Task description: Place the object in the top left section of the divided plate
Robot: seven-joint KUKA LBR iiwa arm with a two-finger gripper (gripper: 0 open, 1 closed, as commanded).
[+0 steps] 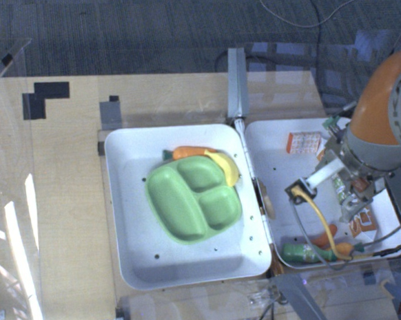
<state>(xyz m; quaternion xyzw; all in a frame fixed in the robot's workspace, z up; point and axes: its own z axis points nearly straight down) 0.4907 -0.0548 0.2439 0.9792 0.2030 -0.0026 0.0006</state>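
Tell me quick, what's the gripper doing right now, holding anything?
Gripper: over the right bin; whether it is open, shut or holding anything cannot be told from this view.

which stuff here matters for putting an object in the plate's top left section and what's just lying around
For the job:
- green divided plate in the left bin
- gripper over the right bin

Just lying about:
- carrot and banana at the plate's far edge
- orange packet
- green bottle at the right bin's near edge

green divided plate (193,199), flat in left bin (135,257)
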